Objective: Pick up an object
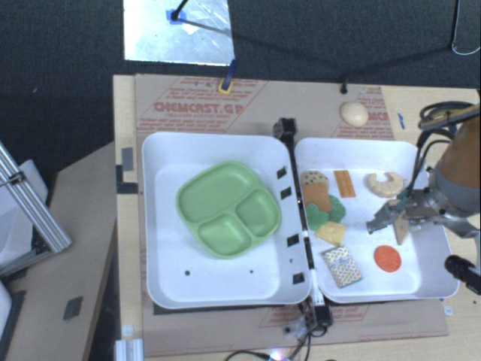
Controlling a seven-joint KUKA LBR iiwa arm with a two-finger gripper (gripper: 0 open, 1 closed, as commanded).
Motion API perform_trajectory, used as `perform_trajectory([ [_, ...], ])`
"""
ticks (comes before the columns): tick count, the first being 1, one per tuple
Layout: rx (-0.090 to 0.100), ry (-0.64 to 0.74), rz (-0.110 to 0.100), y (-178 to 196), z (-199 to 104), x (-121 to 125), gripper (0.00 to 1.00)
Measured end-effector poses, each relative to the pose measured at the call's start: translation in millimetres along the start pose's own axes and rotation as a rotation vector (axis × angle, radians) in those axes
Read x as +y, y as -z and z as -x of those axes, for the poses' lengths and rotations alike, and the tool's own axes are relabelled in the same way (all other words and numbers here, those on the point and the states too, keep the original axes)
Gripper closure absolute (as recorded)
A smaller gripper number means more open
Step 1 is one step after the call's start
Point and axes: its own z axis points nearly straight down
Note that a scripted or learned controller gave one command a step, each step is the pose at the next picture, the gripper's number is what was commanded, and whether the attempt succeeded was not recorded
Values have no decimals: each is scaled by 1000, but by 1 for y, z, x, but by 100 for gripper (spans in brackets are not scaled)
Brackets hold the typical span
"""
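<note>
1. Reaching in from the right, the arm (458,168) hangs its gripper (391,220) low over the right bin (361,150); its dark fingers are spread partway, one pointing left and one down, with nothing between them.
2. The left bin (161,201) is a shallow white plastic tray with rounded corners. In it lies a pale green plate (229,207), smooth and matt, moulded into one large compartment and two small ones.
3. Along the left side of the right bin a cluster of small items lies close together: a speckled tan piece (313,179) at the top, an orange-brown lump (318,198) under it, a knobbly green piece (325,213), then a pale yellow wedge (331,233).
4. Nearer the front lies a flat, grey patterned packet (343,266), tilted.
5. A slim orange bar (344,184) lies just beside the speckled piece.
6. A flat red disc (388,259) lies just below the gripper, apart from the fingers.
7. A curved cream piece (385,183), croissant-like, lies above the gripper near the back wall.
8. Outside the bins, a smooth cream oval (354,113) rests on the printed cardboard sheet (195,104).
</note>
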Motion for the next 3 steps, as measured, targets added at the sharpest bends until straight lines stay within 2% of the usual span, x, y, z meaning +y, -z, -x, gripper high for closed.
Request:
perform_trajectory([
  [1,-3,3,12,5,0,3,0],
  [3,-1,1,8,-81,-9,5,0],
])
